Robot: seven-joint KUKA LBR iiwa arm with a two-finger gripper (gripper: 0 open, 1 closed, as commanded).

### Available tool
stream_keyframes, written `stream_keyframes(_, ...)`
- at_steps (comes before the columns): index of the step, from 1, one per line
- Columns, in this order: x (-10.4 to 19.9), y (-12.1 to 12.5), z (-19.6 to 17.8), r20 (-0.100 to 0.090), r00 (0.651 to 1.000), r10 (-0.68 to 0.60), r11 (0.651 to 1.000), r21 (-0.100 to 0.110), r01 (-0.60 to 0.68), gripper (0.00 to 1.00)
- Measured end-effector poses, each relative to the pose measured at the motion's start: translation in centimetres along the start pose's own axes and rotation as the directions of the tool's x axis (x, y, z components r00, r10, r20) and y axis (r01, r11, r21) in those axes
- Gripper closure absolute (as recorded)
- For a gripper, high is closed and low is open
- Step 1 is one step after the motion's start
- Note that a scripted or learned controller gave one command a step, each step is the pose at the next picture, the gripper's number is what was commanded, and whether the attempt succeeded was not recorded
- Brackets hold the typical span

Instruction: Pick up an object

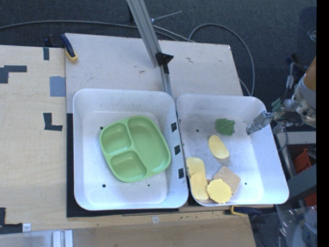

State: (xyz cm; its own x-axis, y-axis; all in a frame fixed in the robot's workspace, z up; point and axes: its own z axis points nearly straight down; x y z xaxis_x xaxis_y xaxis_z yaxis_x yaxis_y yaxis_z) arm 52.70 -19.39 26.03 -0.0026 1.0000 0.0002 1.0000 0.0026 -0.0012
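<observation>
Right bin (pixel 272 179): 5 food pieces | left bin (pixel 82 153): 1 green tray (pixel 134 148) | gripper (pixel 257 122): state unclear

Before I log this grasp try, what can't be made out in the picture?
- Gripper, camera view: small and blurred at the right bin's rim; whether it holds anything can't be told.
- Arm: cut off by the right edge.
- Tan piece: partly covered by the yellow round piece.
</observation>
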Motion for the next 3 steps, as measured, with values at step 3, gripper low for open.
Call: stream_keyframes(3, 0.0, 0.4, 11.8, -0.002, 1.000, 0.002, 1.000, 0.007, -0.002, 0.00)
